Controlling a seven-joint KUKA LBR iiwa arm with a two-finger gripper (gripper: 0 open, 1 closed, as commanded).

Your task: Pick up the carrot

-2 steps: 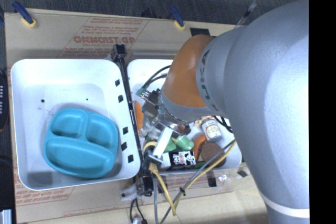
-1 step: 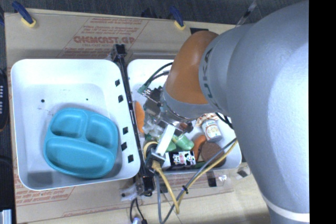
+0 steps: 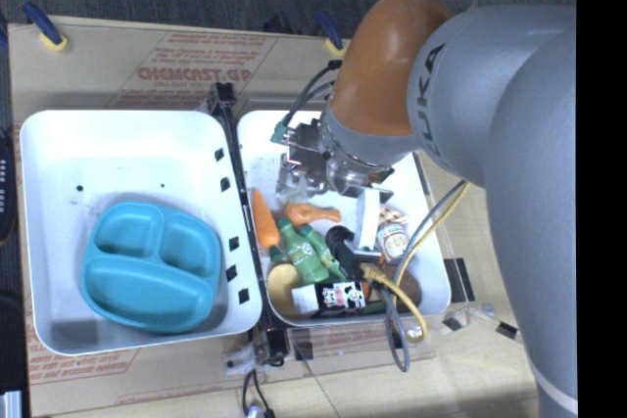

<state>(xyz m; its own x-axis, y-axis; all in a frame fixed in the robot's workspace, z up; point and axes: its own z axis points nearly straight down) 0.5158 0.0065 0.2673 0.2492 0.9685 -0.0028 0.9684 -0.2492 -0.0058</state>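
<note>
The carrot (image 3: 263, 219) is a slim orange piece lying along the left wall of the right bin (image 3: 257, 134), pointing toward the bin's far end. My gripper (image 3: 297, 179) hangs over the right bin's middle, just right of and slightly beyond the carrot's far tip. Nothing shows between the gripper and the carrot, and the wrist hides part of the bin behind it.
Crowded beside the carrot are a green bottle (image 3: 308, 251), a second orange piece (image 3: 313, 210), a yellow round thing (image 3: 281, 278), a black-and-white carton (image 3: 339, 296) and a small labelled can (image 3: 393, 236). The left bin (image 3: 49, 147) holds a blue compartment tray (image 3: 152, 264).
</note>
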